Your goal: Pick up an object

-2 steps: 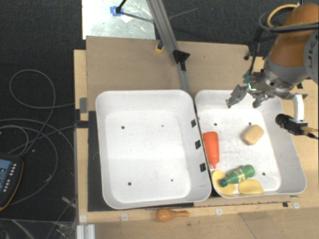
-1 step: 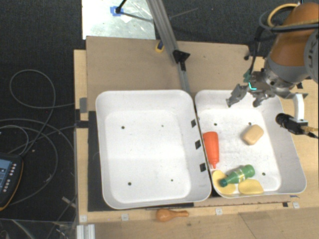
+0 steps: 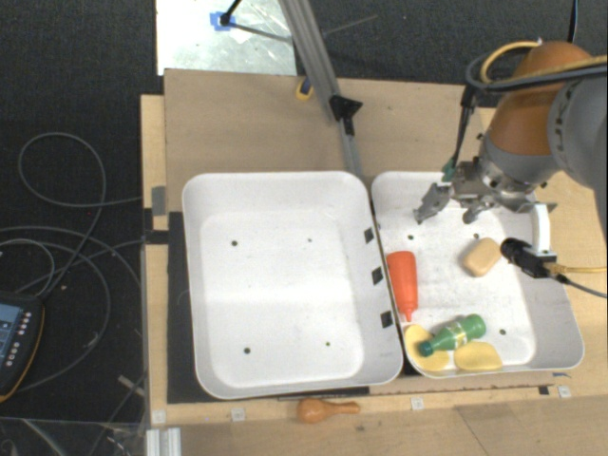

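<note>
My jaws point(image 3: 448, 203) hang open and empty over the right bin's point(image 3: 560, 335) far end, so dropping straight risks closing on bare floor, since the beige block point(image 3: 482, 256) sits nearer, the orange carrot point(image 3: 404, 284) beyond.

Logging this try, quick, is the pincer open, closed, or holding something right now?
Pincer: open, holding nothing, above the right bin.
</note>
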